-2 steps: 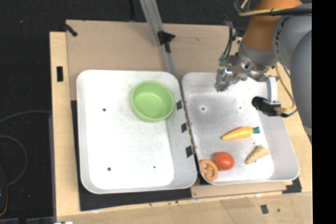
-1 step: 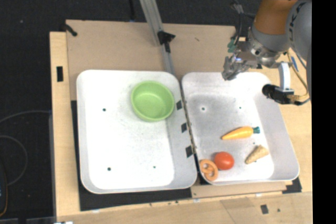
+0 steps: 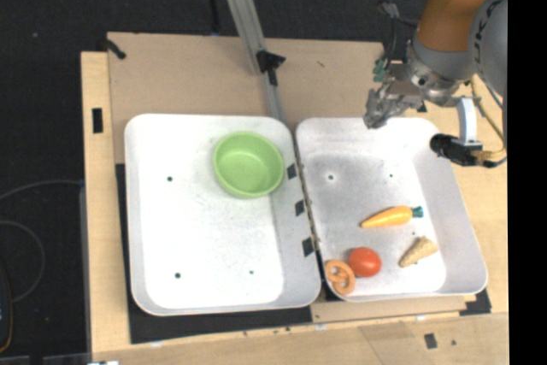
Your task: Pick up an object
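As catalogued from the overhead view, the bench (image 3: 205,73) was the largest item, a tan board bearing two shallow white bins side by side. Left bin (image 3: 171,269): held one green bowl (image 3: 248,165) near its upper right corner, upright, well apart from everything else. Right bin (image 3: 359,175): held four small things gathered toward its lower edge. Arm (image 3: 457,4): grey with an orange band, entering from the right, its gripper (image 3: 378,117) hanging at the upper rim of the right bin, well apart from the four things; it carried nothing that could be seen, and whether it was spread or closed could not be told at this size. Carrot (image 3: 390,217): orange with a green stub at its right end, lying nearly level; judged light, stiff and somewhat slick, best taken across its thicker middle. Cone-shaped beige piece (image 3: 418,251): just below and right of the carrot, lying on its side; judged light and prone to roll or squirt out if pinched at its narrow end. Red round thing (image 3: 365,261), tomato-like: near the lower edge; judged smooth and apt to slip, so a hold across its widest part would suit. Pretzel-like orange piece (image 3: 339,276): touching or nearly touching the red one, close against the bin's lower left wall, which would likely crowd a grasp.
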{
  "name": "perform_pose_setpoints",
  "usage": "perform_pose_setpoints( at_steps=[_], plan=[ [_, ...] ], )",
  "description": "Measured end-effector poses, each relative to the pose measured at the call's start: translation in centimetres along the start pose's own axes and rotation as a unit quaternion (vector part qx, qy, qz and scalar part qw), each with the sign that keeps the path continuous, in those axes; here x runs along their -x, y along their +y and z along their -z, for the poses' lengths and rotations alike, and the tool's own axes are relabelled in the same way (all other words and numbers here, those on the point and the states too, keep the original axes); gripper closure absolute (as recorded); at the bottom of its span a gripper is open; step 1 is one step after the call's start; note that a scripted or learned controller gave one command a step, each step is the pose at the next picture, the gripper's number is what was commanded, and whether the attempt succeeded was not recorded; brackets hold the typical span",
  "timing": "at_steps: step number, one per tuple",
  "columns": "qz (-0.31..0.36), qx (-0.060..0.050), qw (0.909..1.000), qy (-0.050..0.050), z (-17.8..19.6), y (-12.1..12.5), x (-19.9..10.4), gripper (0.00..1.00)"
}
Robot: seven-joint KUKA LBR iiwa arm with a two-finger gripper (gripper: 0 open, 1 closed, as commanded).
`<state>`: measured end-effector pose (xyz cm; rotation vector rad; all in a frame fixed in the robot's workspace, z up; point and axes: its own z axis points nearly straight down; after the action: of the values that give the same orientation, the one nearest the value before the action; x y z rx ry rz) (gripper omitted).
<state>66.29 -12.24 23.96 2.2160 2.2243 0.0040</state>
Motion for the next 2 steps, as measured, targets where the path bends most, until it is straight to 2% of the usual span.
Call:
perform_pose_setpoints(
  at_steps=[1, 2],
  plan=[
    [0.001, -0.001, 1.0000, 0.000, -0.9, -2.2, -4.5, 1.00],
    [0.001, -0.001, 1.0000, 0.001, 0.2, -4.0, -9.8, 1.00]
  ],
)
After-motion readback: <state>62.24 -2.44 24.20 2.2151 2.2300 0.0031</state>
